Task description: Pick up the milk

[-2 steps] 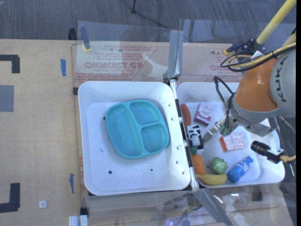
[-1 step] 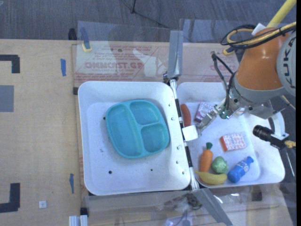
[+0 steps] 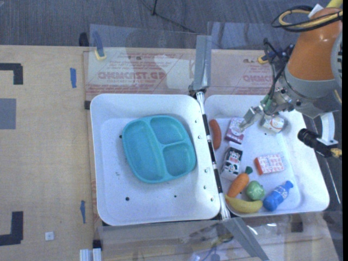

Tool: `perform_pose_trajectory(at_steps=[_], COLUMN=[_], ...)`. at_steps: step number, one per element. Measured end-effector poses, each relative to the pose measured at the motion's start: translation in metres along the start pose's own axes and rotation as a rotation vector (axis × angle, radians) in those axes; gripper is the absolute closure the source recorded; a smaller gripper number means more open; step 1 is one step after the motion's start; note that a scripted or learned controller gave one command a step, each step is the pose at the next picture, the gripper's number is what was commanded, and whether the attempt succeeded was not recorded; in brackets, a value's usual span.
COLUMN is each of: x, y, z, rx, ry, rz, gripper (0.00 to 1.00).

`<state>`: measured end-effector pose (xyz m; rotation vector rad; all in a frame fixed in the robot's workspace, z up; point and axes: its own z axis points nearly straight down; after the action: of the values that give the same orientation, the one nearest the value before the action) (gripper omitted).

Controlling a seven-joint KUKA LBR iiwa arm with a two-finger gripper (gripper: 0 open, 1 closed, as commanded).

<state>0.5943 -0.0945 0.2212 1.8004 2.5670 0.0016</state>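
The milk [image 3: 232, 161] is a small white carton with black cow patches. It lies in the right bin [image 3: 310, 167], close to the divider and left of centre. My gripper [image 3: 261, 120] hangs over the upper part of that bin, above and to the right of the milk and well apart from it. Its fingers are spread open, with nothing between them. The left fingertip [image 3: 248, 117] is close to a pink carton [image 3: 235, 130].
The right bin also holds a sausage [image 3: 215, 133], a red-and-white box [image 3: 269, 163], a carrot [image 3: 238, 182], a green fruit [image 3: 254, 190], a banana [image 3: 243, 204] and a blue bottle [image 3: 277, 196]. A teal divided plate [image 3: 159, 147] lies in the left bin [image 3: 109, 162].
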Motion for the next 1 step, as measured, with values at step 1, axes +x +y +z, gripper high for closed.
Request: perform_pose_trajectory(at_steps=[1], x=[-0.0024], y=[-0.0148], z=[0.1211], rx=[0.0], ry=[0.002], rz=[-0.115], gripper=[0.0])
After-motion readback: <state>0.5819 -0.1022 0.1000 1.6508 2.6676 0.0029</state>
